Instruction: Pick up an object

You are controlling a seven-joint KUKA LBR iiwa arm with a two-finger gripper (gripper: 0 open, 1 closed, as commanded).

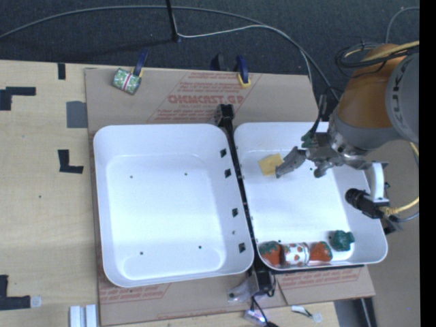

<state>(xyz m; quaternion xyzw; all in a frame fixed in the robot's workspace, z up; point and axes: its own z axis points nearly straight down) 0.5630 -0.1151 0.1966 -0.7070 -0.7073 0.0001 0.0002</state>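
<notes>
A small yellow block (270, 164) lies in the right bin (306, 210), near its back left. My gripper (298, 172) hangs over that bin just right of the block, open, with nothing between its fingers. One dark finger (289, 163) slants down toward the block's right edge, and I cannot tell whether it touches. Along the bin's front wall sit a red and green object (271, 252), a white and red one (295, 253), an orange one (320, 252) and a green one (340, 239).
The left bin (163, 203) stands beside the right one, with a black divider strip (235, 182) between them. A small green and white object (127, 80) lies on the cardboard behind the left bin. Blue clamps (241, 67) stand at the back edge.
</notes>
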